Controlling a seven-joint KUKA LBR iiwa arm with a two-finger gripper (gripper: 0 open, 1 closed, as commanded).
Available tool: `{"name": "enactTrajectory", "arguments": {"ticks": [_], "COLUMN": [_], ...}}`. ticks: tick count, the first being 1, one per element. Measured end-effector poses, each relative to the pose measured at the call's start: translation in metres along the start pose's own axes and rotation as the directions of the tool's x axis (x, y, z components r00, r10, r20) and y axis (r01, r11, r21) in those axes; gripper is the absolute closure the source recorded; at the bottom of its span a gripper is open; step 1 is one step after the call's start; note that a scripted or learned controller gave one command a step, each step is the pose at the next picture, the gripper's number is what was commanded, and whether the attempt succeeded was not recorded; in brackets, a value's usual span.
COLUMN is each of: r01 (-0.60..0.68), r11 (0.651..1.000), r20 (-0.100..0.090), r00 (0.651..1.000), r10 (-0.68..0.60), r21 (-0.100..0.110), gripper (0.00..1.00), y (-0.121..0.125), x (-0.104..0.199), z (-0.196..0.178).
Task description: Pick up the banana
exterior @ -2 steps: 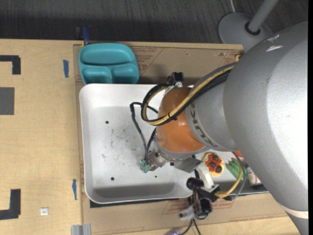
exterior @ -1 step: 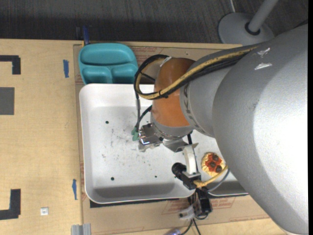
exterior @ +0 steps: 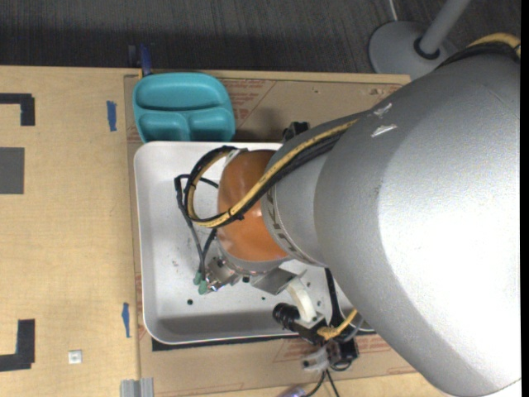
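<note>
The grey arm [exterior: 397, 205] reaches in from the right and covers most of the white bin [exterior: 161, 222]. Its orange band [exterior: 248, 213] sits over the bin's middle. Below the band, the wrist end with the gripper [exterior: 208, 281] points down at the bin floor near the front. From above, the gripper is seen end-on, with small green bits at its tip. Black and yellow cables [exterior: 194, 197] loop off the wrist to the left. The arm hides whatever lies in the middle and right of the bin.
A teal divided tray [exterior: 183, 106] stands just behind the bin's far left corner. The cardboard bench top [exterior: 66, 222] stretches to the left, marked with black and blue tape. A bare strip of bin floor runs along the left wall.
</note>
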State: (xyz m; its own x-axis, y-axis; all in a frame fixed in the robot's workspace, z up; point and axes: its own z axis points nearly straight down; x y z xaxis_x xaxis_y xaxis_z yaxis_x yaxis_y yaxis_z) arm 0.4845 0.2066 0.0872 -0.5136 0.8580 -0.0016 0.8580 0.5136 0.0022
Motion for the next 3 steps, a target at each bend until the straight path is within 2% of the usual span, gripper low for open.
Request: {"name": "enactTrajectory", "arguments": {"ticks": [2, 3], "r01": [-0.003, -0.445], "r11": [1.0, 0.896], "r20": [0.001, -0.002], "r00": [1.0, 0.896], "r10": [0.003, 0.445], "r21": [-0.003, -0.005], "gripper": [1.0, 1.0], "y": [0.001, 0.001], "x": [0.0, 0.009], "z": [-0.019, 0.0]}}
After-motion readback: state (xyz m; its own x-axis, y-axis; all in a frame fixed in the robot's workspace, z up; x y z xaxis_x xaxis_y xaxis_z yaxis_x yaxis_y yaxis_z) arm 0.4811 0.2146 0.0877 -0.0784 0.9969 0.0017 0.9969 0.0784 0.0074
